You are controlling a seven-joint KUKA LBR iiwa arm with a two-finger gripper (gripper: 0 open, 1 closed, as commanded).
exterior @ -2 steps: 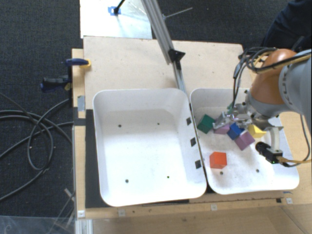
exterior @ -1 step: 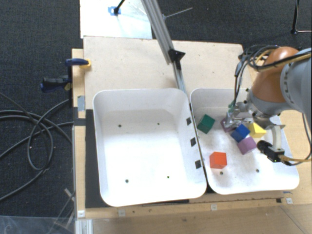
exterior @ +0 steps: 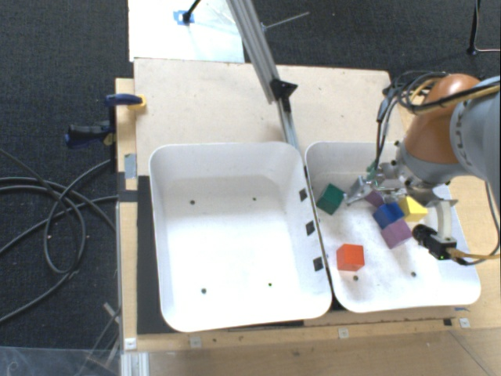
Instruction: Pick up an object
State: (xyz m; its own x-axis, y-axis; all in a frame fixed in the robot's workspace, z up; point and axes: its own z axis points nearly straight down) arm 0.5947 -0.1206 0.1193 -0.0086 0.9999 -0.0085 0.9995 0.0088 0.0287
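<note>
In the right bin (exterior: pixel 438 288), my gripper (exterior: pixel 374 188) hangs low over a cluster of blocks. Right beneath it lies a small purple block (exterior: pixel 375 199). Touching that are a blue cube (exterior: pixel 387 215), a larger purple cube (exterior: pixel 396 233) and a yellow block (exterior: pixel 413 207), partly hidden by the wrist. A green cube (exterior: pixel 330 198) sits to the gripper's left, near the bin's left wall. An orange cube (exterior: pixel 350 257) lies alone toward the front.
The left bin (exterior: pixel 168 210) stands beside the right one, with a black-marked divider wall (exterior: pixel 311 227) between them. A slanted metal pole (exterior: pixel 262 49) crosses the bench behind the bins. A black cable connector (exterior: pixel 433 241) hangs by the purple cube.
</note>
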